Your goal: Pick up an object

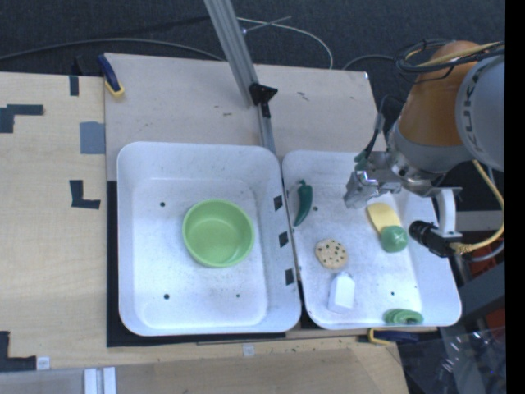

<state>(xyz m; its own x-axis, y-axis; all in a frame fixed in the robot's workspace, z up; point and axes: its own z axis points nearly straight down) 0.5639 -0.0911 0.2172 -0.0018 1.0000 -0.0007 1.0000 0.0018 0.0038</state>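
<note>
Camera view: the gripper (358, 194) hangs over the right bin (435, 298) beside the yellow block (381, 217), claw state untellable.

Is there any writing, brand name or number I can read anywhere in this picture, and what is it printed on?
"KU": large pale letters running down the grey arm at the picture's right edge; the rest of the word is cut off.
Nothing else is legible: the bins, the green bowl and the bench bear no readable text.

Robotics lab bench.
An industrial arm (459, 113) is reaching over two white bins (131, 220), cables (287, 31) are trailing behind, tape marks (82, 194) are dotting the plywood top.
</note>
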